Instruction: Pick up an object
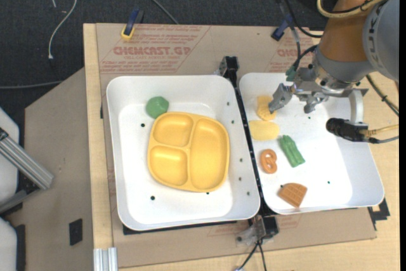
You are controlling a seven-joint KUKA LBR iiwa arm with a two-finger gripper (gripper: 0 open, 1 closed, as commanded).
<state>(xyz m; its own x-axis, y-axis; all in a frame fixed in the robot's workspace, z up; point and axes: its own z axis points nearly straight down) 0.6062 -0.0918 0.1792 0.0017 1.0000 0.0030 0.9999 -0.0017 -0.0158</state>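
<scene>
The fingers (277,100) stand apart above the yellow piece (264,108) in the right bin (355,193); approach step, they must descend and close.

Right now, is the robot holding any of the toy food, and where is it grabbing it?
Nothing is held. The pincer is open above the right bin, with one finger next to a yellow piece.

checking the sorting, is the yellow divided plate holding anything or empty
Empty: all three compartments of the yellow divided plate show bare. The green piece lies beside its rim in the left bin.
</scene>
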